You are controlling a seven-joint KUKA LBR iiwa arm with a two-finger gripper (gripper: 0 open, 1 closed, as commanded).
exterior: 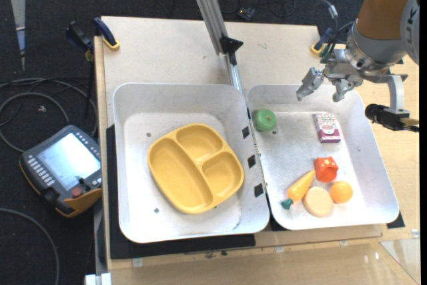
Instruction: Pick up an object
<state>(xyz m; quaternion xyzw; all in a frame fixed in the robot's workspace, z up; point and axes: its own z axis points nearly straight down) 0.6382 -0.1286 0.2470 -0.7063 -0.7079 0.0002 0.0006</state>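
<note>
Overall, the left bin (pixel 127 110) held one yellow divided plate (pixel 195 167). The right bin (pixel 373 163) held a green apple (pixel 265 119), small carton (pixel 327 127), red pepper (pixel 325 169), carrot (pixel 299 187), orange (pixel 341 192) and pale round item (pixel 318 201). The gripper (pixel 325 87) hung above the bin's far edge, fingers spread, gripping nothing.

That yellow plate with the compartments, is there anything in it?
Empty. The yellow plate lies in the left bin with all three compartments bare; the toy food sits in the right bin.
</note>
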